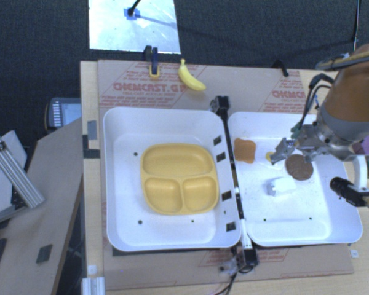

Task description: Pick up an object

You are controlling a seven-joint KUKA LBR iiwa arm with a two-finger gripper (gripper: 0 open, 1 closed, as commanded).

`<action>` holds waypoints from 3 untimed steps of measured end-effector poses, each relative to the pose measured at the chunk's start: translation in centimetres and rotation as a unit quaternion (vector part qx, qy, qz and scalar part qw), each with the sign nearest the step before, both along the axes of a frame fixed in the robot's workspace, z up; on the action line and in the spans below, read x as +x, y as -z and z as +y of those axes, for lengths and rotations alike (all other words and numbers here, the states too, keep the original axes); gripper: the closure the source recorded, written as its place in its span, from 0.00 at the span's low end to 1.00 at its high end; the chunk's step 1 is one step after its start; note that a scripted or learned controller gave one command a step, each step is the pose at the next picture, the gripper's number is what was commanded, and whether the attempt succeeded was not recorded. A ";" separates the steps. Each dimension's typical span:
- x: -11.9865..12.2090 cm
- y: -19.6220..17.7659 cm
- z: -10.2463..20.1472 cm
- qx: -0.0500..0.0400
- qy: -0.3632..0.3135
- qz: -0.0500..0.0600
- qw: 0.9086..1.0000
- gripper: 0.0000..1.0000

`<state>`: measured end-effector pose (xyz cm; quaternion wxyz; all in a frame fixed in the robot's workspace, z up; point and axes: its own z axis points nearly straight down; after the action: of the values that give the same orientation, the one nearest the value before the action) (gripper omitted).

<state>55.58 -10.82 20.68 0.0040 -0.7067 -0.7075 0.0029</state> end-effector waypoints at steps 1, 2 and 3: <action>0.3 -0.6 0.0 -0.001 -0.001 -0.005 1.000 0.00; 0.0 3.6 0.0 -0.001 0.000 -0.004 1.000 0.00; -0.7 9.2 0.6 -0.001 0.000 -0.006 1.000 0.00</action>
<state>54.91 -10.24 11.44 -0.0012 -0.7065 -0.7077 -0.0005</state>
